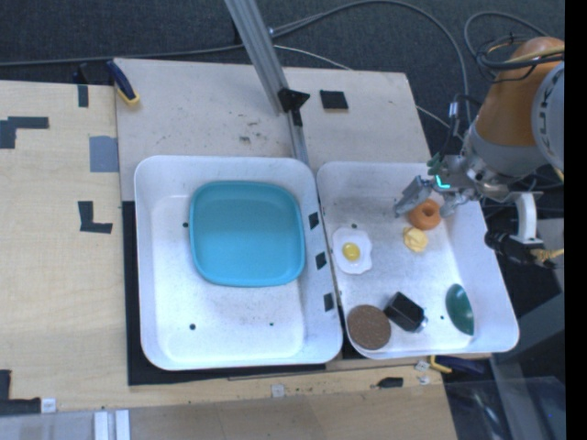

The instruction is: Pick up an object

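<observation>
My gripper (429,202) hovers over the far side of the right bin (486,282), its fingers spread apart. An orange ring-shaped piece (425,215) lies just below and between them, resting on the bin floor. A small yellow piece (415,239) sits right in front of the ring. A toy fried egg (352,250) lies to the left near the bin's inner wall. Along the near side are a brown round disc (369,326), a black block (404,312) and a dark green piece (459,307).
The left bin (156,273) holds a square blue plate (247,232). A metal pole (261,39) slants up from between the bins at the back. Cables loop behind the arm at the right.
</observation>
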